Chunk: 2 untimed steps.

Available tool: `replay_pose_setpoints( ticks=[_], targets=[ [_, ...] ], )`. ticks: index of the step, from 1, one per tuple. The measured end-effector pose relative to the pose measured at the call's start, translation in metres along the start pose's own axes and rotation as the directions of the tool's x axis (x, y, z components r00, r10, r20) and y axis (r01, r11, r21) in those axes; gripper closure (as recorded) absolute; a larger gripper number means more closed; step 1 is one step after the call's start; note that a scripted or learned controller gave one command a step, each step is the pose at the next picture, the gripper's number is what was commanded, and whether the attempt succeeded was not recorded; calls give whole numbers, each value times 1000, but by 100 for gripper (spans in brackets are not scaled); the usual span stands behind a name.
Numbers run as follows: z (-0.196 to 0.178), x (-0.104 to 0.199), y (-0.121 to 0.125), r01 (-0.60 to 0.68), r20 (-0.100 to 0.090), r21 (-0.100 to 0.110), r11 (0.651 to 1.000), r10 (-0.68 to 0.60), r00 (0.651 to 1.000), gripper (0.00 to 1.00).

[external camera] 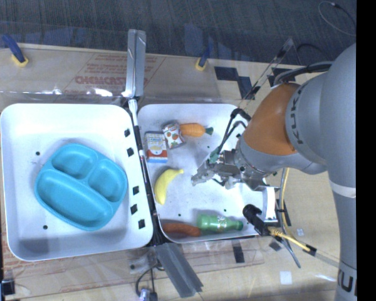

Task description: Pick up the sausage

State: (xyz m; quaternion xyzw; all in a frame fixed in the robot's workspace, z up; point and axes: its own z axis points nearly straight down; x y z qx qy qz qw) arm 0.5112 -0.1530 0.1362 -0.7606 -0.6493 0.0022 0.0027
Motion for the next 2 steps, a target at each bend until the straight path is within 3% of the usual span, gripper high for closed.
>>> replay_pose_setpoints(
  ticks=[1,2],
  targets=[
    [48,47,-42,341,-1,0,940,-341,940,0],
    [48,47,-42,341,0,-1,940,-341,940,0]
  ],
)
